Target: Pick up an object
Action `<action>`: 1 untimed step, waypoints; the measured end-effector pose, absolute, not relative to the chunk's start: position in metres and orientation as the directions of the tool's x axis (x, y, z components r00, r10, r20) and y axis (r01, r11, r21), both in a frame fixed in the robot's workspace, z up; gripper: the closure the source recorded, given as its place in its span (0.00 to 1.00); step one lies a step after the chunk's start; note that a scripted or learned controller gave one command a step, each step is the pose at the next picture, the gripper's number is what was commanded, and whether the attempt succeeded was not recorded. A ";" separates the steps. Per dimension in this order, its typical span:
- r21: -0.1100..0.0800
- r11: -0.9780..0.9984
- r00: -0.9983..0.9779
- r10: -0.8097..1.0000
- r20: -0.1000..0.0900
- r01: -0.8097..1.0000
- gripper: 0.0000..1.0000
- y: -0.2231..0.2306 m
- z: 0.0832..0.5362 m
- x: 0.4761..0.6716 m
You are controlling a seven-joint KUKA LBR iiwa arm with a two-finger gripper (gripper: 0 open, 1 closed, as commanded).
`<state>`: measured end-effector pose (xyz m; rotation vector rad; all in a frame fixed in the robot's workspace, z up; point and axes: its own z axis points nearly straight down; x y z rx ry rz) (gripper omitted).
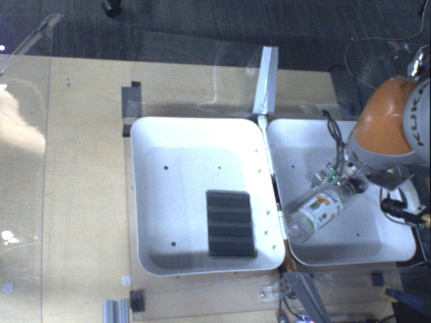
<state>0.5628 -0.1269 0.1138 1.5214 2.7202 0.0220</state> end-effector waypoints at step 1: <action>0.024 0.524 -0.523 0.852 -0.015 0.852 0.00 -0.127 0.114 0.563</action>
